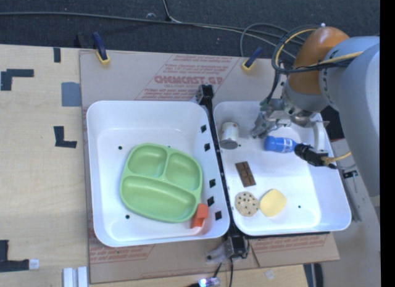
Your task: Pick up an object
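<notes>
Hovering over the far part of the right white bin (333, 218), the grey two-finger gripper (264, 125) points down toward the bin floor; whether it is clenched or released cannot be told from this slanted view, and nothing can be seen between its tips.

Just beside the gripper, toward the arm, lies one small blue cylinder with a white end (279, 144), resting on its side on the bin floor. On the other side of the gripper, near the divider between the bins, sits one small silvery-white cylinder (229, 134). Nearer the camera in the same bin lie one flat brown rectangular bar (245, 173), one round tan cookie with dark chips (246, 203) and, just beside the cookie, one pale yellow rounded lump (273, 202). That makes five objects in the right bin.

One left white bin (99, 119) holds two things: one light green plastic plate divided into three compartments (162, 182), and one small orange block (199, 216) touching the plate's near right corner.

Both bins rest on one brown cardboard sheet (142, 73), held at its far edge by two blue-and-yellow clamps (100, 49).
</notes>
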